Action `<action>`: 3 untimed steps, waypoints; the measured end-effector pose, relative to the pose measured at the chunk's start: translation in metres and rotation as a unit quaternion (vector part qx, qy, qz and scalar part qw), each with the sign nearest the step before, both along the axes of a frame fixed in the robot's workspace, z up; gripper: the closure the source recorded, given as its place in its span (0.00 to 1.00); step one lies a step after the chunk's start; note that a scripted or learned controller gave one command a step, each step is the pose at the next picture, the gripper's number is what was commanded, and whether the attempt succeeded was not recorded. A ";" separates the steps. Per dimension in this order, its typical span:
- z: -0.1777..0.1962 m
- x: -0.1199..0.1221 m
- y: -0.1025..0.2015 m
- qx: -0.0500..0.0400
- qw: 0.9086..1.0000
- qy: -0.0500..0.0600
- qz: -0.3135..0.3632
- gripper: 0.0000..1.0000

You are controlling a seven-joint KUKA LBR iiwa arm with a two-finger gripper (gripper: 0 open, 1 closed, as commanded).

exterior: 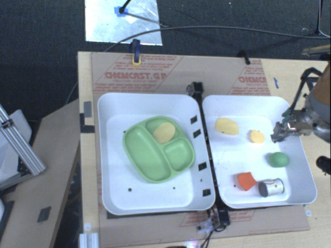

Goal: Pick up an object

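The right bin (pixel 227 198) holds a pale yellow lump (pixel 226 126), a small yellow piece (pixel 257 136), a green ball (pixel 279 159), an orange block (pixel 246 181) and a silver can (pixel 271 187) lying on its side. My gripper (pixel 282 131) hovers at the right bin's right edge, just right of the small yellow piece and above the green ball. Nothing shows between its fingers.
The left bin (pixel 116 190) holds a green divided plate (pixel 140 161) with a yellow food piece (pixel 164 132) in its upper compartment. Black clips run along the divider (pixel 206 154) between the bins. A cable crosses the dark floor behind the bench.
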State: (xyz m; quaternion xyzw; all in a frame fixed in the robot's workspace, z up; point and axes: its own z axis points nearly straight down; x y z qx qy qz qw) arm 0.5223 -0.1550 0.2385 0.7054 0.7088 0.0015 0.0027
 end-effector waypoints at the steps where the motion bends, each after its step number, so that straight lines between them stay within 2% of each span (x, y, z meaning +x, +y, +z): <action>1: -0.010 0.015 0.059 0.002 1.000 0.002 0.003 1.00; 2: -0.015 0.018 0.111 0.002 1.000 0.002 0.003 1.00; 3: -0.006 0.029 0.159 0.002 1.000 0.002 0.003 1.00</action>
